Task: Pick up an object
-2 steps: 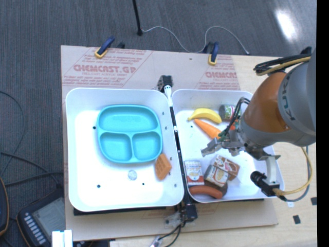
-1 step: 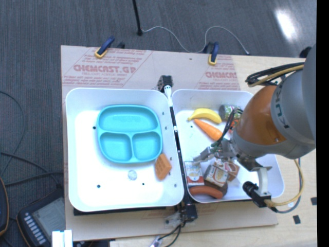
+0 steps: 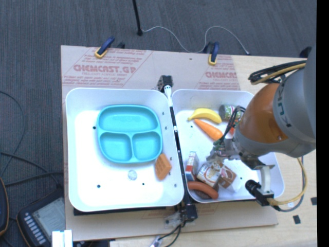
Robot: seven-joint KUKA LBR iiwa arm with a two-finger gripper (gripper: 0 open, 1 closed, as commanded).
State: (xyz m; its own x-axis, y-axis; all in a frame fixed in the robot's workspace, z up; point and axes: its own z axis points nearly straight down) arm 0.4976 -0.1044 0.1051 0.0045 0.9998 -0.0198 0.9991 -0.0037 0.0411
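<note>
A blue divided tray (image 3: 128, 134) is seen lying flat in the left bin (image 3: 82, 189), with three compartments. Just off its lower right corner, an orange waffle-like piece (image 3: 163, 166) is found near the bin's right wall, and a small clear disc (image 3: 132, 175) rests below the tray.

In the right bin (image 3: 181, 99), a banana (image 3: 205, 115) is placed near the top, with a carrot (image 3: 209, 129) just beneath it and a green can (image 3: 230, 110) to the right. Lower down, a small carton (image 3: 191, 163), a crumpled packet (image 3: 212, 173) and a sausage (image 3: 202, 189) are grouped close together.

The gripper (image 3: 222, 157) is lowered over the packet; whether its claw is apart or together cannot be told. The arm (image 3: 280, 115) is seen covering the bin's right part.
</note>
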